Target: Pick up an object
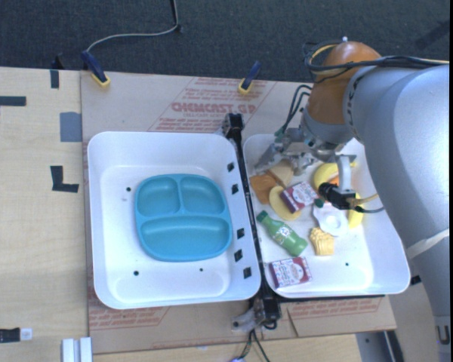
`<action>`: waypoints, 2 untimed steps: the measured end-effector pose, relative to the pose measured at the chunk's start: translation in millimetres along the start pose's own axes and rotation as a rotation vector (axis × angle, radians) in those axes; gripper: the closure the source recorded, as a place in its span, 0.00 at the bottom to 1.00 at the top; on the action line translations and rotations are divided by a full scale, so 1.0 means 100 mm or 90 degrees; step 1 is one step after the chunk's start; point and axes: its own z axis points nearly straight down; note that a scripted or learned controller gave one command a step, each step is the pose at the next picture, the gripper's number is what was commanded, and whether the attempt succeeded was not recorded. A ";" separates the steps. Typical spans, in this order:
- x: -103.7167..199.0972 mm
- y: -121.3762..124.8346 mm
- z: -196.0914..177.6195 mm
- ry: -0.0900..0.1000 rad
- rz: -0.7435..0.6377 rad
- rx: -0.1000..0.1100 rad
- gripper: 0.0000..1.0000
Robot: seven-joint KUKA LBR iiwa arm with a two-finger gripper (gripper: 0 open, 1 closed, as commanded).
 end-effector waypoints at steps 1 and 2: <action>0.01 0.00 0.00 0.000 0.000 0.000 0.00; -0.14 0.00 0.00 0.000 0.000 0.000 0.00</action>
